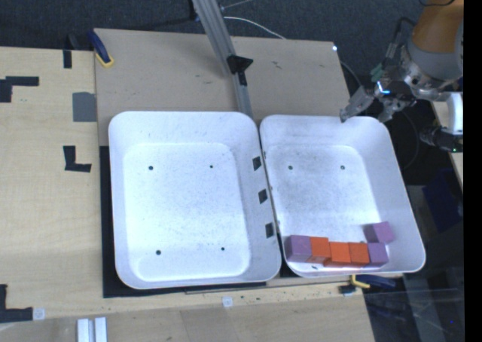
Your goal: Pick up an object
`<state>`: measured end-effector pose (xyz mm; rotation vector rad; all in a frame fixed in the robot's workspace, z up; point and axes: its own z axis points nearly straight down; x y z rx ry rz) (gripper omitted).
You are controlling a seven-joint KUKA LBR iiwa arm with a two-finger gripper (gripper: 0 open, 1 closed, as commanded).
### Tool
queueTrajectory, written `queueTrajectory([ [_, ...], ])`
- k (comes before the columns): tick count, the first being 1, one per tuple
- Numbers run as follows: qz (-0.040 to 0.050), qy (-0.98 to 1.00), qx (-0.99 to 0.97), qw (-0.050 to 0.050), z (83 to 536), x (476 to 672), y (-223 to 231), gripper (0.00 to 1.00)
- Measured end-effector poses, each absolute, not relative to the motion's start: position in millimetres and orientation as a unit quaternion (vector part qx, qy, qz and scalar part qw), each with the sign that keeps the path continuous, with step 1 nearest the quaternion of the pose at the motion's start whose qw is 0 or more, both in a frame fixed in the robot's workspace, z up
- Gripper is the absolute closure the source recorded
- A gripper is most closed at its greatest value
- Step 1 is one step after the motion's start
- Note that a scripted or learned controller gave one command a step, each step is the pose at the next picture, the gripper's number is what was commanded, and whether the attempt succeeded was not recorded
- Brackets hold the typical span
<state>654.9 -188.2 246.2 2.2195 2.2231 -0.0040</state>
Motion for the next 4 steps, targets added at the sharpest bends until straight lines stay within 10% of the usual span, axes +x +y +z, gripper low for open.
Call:
queueTrajectory([
  [2, -0.0012, 0.710, 0.704, -0.004, 89.7, 629.4, -84.6, 0.00],
  [3, -0.0004, 0.708, 0.706, -0.001, 103.0, 630.5, -89.3, 1.00],
  [4, 0.0011, 0.708, 0.706, 0.000, 195.8, 537.5, -57.8, 1.00],
])
